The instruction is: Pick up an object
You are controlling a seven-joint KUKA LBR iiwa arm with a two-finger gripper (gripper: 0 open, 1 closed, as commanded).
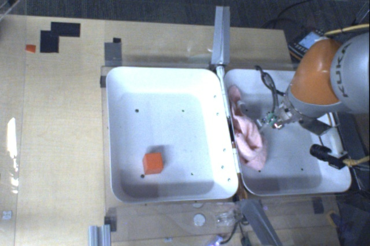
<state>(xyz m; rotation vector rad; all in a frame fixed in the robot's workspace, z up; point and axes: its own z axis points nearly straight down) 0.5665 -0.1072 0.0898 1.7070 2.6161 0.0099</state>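
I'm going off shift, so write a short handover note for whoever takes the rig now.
Claw: over the right bin, beside the pink cloth; nothing seen between its fingers, and whether they are open or shut can't be judged.
Things: pink cloth crumpled along the right bin's left wall; orange block in the left bin, lower left part.
Done: nothing lifted.
Left: grasp and raise one object.
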